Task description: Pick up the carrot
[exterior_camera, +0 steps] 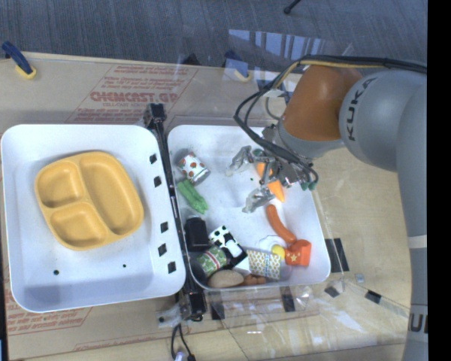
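Two white bins lay side by side. The left bin [15, 201] held one yellow tray [89, 199] with bare floor around it. The right bin [210, 135] held the arm's gripper [249, 179], fingers spread and holding nothing, poised over open floor. One carrot [278, 224] lay just right of the gripper, near the right wall. One green pod [192, 196] lay left; several items crowded the near edge.

My gripper [254, 180] is hanging in the right bin [210, 138]; the carrot [279, 225] is lying just right of it, the divided plate [89, 198] sitting in the left bin [19, 277].
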{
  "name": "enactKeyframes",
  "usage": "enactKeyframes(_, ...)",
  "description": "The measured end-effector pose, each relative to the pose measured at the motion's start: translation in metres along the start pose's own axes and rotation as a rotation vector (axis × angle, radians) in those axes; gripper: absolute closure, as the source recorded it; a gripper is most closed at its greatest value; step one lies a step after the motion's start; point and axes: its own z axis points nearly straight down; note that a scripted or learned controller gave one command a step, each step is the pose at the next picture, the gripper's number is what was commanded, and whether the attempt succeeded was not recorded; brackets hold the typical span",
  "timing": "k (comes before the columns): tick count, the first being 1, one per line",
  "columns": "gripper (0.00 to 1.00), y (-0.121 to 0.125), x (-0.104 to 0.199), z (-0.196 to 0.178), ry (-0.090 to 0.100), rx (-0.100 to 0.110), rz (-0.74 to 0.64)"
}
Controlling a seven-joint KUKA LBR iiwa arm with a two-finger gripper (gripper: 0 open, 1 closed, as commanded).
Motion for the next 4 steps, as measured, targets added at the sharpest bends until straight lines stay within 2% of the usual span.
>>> enactKeyframes(1, 1.00, 0.002, -0.003, -0.011, -0.004, 0.001, -0.008)
enactKeyframes(2, 1.00, 0.056, -0.059, -0.101, -0.014, 0.004, 0.152)
enactKeyframes(3, 1.00, 0.039, 0.006, 0.013, -0.002, 0.002, 0.041)
enactKeyframes(4, 1.00, 0.001, 0.025, 0.012, -0.005, 0.005, -0.470)
